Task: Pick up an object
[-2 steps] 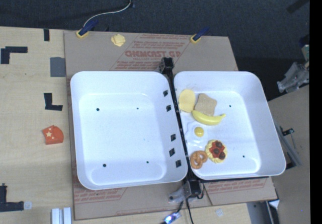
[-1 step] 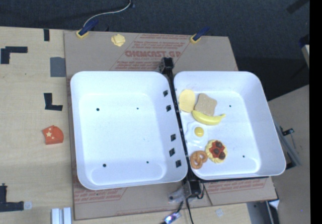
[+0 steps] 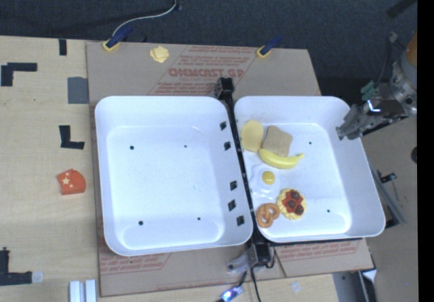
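Red "CHEMCAST GP" printed on cardboard sheet [image 3: 203, 71].

Grey metal gripper [image 3: 347, 129] below a pale wrist with dark cables.

One camera is fixed above the bench [image 3: 41, 151] and looks down at a slant. It is far enough to take in both white bins [image 3: 163, 175], the cardboard under them and dark floor behind.

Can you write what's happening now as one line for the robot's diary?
gripper: over right bin rim, nothing held | banana, bread, pretzel: in right bin
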